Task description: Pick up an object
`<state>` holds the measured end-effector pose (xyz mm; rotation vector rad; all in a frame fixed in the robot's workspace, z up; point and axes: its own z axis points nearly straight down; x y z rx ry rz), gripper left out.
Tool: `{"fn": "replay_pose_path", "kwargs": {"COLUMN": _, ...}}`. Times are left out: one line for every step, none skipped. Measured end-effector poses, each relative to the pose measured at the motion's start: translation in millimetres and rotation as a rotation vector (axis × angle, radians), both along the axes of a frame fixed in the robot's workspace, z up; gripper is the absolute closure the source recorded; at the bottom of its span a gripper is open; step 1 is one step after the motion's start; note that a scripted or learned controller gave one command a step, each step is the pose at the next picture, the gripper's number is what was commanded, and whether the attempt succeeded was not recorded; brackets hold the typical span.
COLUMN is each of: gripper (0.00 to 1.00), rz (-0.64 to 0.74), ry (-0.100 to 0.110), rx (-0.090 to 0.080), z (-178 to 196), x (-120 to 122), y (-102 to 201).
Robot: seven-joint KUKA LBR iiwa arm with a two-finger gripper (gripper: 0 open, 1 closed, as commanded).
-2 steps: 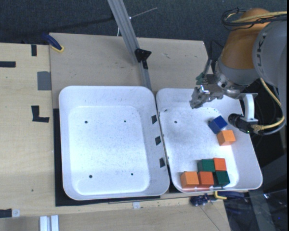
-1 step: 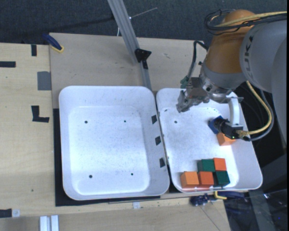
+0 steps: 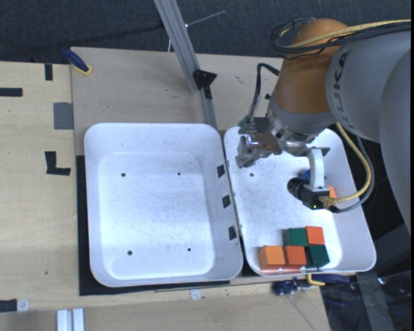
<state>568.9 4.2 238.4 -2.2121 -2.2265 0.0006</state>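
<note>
How the jaws stand cannot be told. The gripper (image 3: 249, 150) hangs over the upper left of the right bin (image 3: 265, 202), nothing visibly in it. Well apart, in that bin's lower part, orange and green blocks (image 3: 294, 247) huddle together, their cluster's long axis running left-right. The left bin (image 3: 96, 185) adjoins.

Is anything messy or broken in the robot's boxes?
Nothing looks broken or spilled. The blocks, orange and green, sit bunched together in the near corner of the right bin, a little crooked but tidy. The gripper hangs over the far end of that bin, away from them. The left bin looks fine too.
</note>
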Motion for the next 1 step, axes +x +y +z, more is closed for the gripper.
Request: {"fn": "replay_pose_path", "kwargs": {"gripper": 1.00, "rz": 0.000, "ry": 0.002, "rx": -0.001, "z": -12.3, "x": -14.9, "y": 53.0}}
